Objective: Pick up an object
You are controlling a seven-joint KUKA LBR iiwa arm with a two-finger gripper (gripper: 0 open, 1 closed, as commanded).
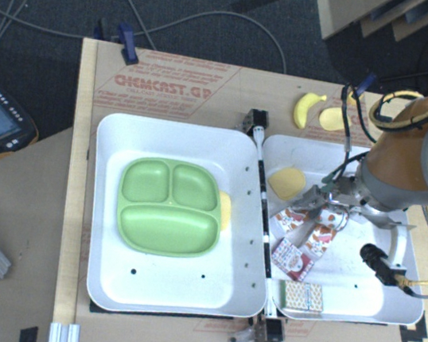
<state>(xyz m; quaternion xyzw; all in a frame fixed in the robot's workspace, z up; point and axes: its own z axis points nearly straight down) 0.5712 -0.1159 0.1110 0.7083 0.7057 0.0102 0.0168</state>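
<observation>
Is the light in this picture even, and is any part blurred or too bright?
Camera view: the light is soft and mostly even; the left bin looks bright white yet keeps its edges; the green tray is sharp with a mild sheen; the gripper and the packets under it look slightly soft, so print there is unreadable.

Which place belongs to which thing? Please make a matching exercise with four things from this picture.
Things:
1. green divided plate
2. yellow banana
3. small printed box
4. blue clamp

Places:
A. on the board, beyond the right bin
B. near edge of the right bin
C. inside the left bin
D. far left corner of the board

Pairs: 1-C, 2-A, 3-B, 4-D
</observation>
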